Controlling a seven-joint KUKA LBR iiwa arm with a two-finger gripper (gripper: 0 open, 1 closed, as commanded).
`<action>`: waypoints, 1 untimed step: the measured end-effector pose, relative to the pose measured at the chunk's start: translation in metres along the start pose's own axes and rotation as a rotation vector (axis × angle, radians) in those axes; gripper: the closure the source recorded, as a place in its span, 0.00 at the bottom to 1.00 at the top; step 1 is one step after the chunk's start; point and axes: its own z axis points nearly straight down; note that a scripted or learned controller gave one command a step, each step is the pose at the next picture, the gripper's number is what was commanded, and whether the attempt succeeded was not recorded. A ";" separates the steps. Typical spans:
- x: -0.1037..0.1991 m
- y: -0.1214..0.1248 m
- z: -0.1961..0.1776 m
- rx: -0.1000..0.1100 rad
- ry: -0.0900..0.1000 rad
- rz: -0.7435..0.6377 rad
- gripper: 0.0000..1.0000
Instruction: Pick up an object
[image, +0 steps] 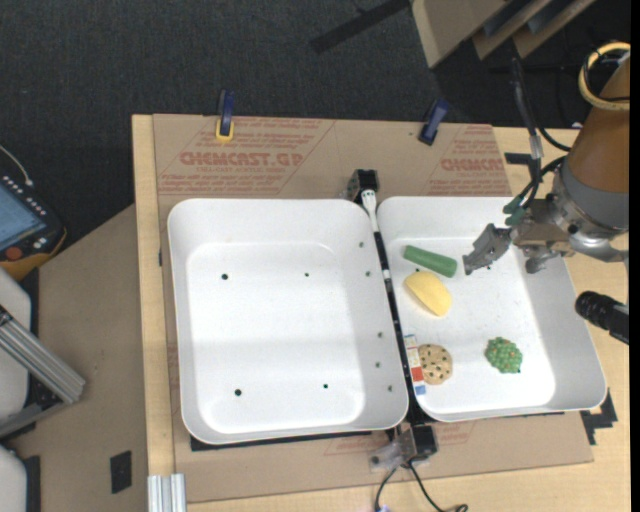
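Just left of the gripper (507, 252) lies a green stick (431, 260).

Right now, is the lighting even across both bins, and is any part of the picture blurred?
In the camera view, the left bin has a brighter band across its floor, with dimmer parts above and below; the right bin looks more even. The gripper is slightly soft; the items are sharp.

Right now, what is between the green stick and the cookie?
In the camera view, the yellow lemon-shaped piece lies between the green stick and the cookie, all in the right bin. It sits closer to the stick.
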 end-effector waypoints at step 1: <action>0.000 0.001 -0.011 -0.002 -0.001 0.000 1.00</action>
